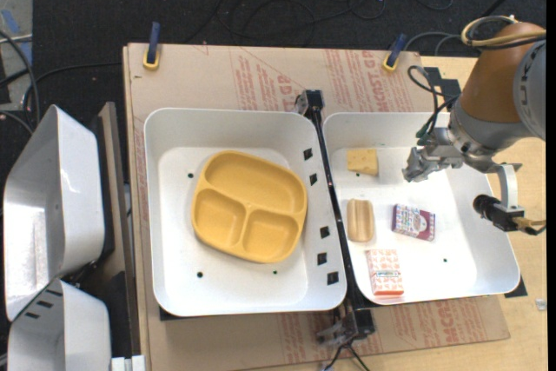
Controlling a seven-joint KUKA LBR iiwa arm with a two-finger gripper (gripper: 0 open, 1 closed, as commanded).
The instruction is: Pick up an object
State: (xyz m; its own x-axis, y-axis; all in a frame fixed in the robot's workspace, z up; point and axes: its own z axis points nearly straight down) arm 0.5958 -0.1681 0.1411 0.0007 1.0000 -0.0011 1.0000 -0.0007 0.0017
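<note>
The yellow cheese wedge (363,162) lies in the right bin (486,269), just left of my gripper (419,168); I judge it a light, stiff toy, best pinched across its flat sides, though I cannot tell how the jaws stand. Below the wedge lie a tan bun (360,220), a purple carton (413,222) to the bun's right and a red-and-white box (384,273). Left of the wedge, the left bin (165,187) holds a yellow divided tray (248,206).
</note>
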